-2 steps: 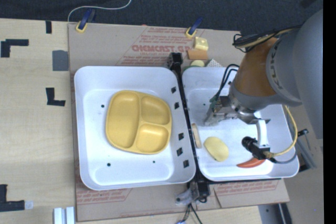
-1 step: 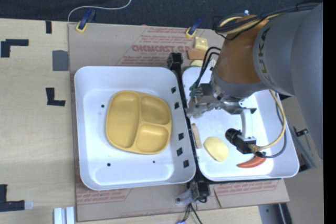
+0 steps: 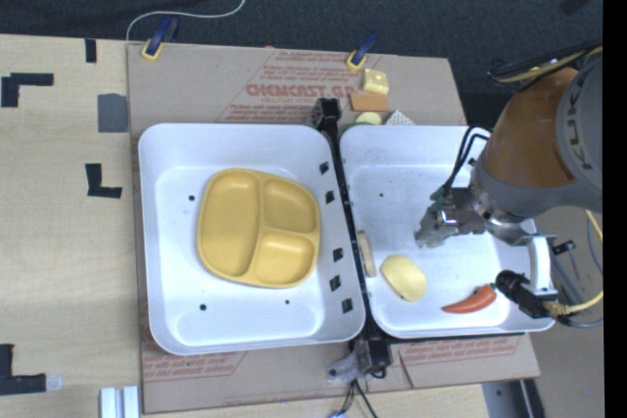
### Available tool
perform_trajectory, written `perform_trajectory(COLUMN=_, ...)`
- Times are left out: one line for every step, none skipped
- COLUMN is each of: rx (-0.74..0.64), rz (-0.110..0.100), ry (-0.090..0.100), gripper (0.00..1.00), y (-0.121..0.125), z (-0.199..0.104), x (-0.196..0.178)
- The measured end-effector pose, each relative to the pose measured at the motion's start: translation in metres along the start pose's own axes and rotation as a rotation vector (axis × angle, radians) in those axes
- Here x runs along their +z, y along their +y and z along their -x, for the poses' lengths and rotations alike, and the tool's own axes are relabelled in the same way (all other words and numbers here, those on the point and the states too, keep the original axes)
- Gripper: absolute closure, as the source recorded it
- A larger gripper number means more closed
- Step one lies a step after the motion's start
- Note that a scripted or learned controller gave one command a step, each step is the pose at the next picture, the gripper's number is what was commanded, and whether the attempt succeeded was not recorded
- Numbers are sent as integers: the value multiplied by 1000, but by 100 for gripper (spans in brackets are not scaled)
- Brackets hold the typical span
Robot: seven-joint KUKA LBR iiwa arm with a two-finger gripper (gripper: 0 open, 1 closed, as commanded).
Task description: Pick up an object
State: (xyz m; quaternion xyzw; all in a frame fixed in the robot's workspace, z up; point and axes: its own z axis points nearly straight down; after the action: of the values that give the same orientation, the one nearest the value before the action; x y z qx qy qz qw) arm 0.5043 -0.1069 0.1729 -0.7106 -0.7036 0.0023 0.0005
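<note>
Your gripper (image 3: 429, 232) hangs low over the right bin (image 3: 392, 152), and from up here you cannot tell how it is set. Nothing shows in its grasp. The lemon (image 3: 403, 277) lies just below it, toward the near rim; the chili (image 3: 470, 301) sits beyond, near-right. The yellow tray (image 3: 259, 227) rests well left, in the other bin (image 3: 162, 210).

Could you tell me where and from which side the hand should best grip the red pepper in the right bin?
Probably across the red pepper at its thicker middle, coming straight down. It lies flat and slender, close to the right bin's near wall, so only its long sides look free.
</note>
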Motion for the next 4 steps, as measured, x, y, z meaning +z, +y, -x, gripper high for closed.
perform_trajectory(rx=-10, rz=2, ry=2, gripper=0, y=2, z=-7, x=0)
perform_trajectory(rx=-7, rz=5, ry=2, gripper=0, y=-21, z=-2, x=90)
perform_trajectory(rx=-5, rz=14, ry=-5, gripper=0, y=-19, z=71, x=-16)
perform_trajectory(rx=-14, rz=7, ry=-5, gripper=0, y=18, z=-13, x=84)
